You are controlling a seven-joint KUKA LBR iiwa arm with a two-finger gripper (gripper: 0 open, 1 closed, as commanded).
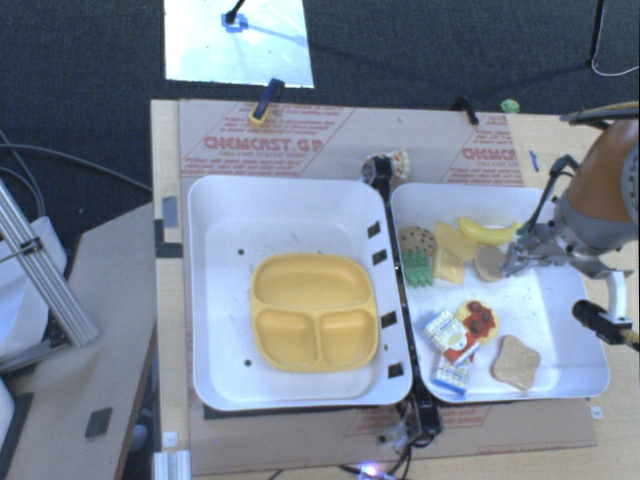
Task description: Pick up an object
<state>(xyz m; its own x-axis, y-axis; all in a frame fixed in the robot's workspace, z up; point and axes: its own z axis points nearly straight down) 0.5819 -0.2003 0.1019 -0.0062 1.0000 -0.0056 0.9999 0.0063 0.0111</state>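
Note:
The right bin holds several toy foods. A yellow banana lies at the back, with a yellow cheese wedge to its left. A tan round piece sits just below the banana. My gripper hangs low over the bin, right beside that tan piece on its right; whether it touches it is unclear. Further left are a chocolate-chip cookie and a green leafy item. Toward the front lie a pizza slice, a small carton and a slice of bread.
The left bin holds a yellow divided plate. The grey arm with its orange band reaches in over the right bin's right rim. A black part of the arm sticks out near that rim.

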